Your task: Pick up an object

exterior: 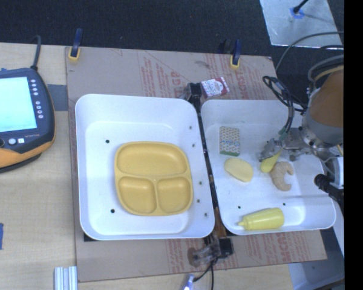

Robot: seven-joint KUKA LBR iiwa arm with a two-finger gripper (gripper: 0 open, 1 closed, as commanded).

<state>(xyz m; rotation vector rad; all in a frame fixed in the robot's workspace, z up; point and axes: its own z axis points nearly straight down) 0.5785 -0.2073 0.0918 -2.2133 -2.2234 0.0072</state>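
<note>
Two white bins sit side by side on a sheet of brown cardboard (145, 71) on the bench. The left bin (91, 162) holds a yellow tray (152, 177) with three sections, lying flat near the middle. The right bin (254, 119) holds the small things. A little patterned card (229, 140) lies near the top of that bin. Below it sits a pale yellow lump (238, 170) that looks like a toy potato. Near the front wall of the bin lies a yellow squeeze bottle (263, 219) on its side, with its tip pointing left. To the right of the lump there is a small yellow piece (269, 163) and, touching it, a tan knobbly thing (282, 176) like a piece of ginger. The grey arm with its orange band (327, 101) comes in from the right, and the gripper (278, 151) is low over the right bin, right at the small yellow piece and the tan thing. It is too hard to see if it is open or closed, or if it has anything in it. A small red and white packet (214, 87) lies on the cardboard just behind the bins. A screen pad with an orange edge (15, 119) rests on the bench far to the left. Two blue and yellow clamps (75, 46) hold the cardboard at the back.
</note>
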